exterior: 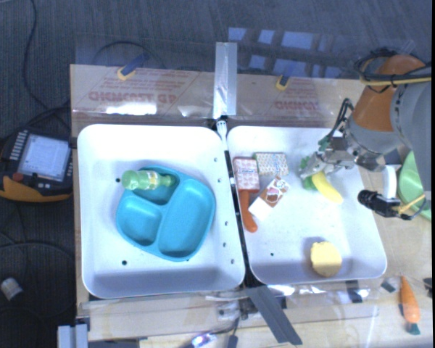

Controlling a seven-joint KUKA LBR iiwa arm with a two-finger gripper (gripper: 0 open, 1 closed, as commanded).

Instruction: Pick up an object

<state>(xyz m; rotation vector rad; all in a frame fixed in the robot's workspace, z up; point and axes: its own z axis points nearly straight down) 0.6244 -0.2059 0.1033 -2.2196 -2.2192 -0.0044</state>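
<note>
My gripper (329, 159) hangs low over the upper right part of the right bin (362, 246), at the end of the grey arm with its orange band (380, 107). Right below it lie a yellow banana (325, 187) and a small green item (307, 167); whether it touches either is unclear. Further left in the same bin are a brown box (246, 173), a patterned box (271, 164), a red and white carton (270, 196) and an orange stick (248, 213). A yellow block (325, 258) sits near the front edge.
The left bin (88, 216) holds a blue divided plate (168, 217) with a green bottle (147, 180) on its upper corner. An orange carrot (409, 304) lies on the bench at the far right. A handheld pendant (38, 164) rests on the floor to the left.
</note>
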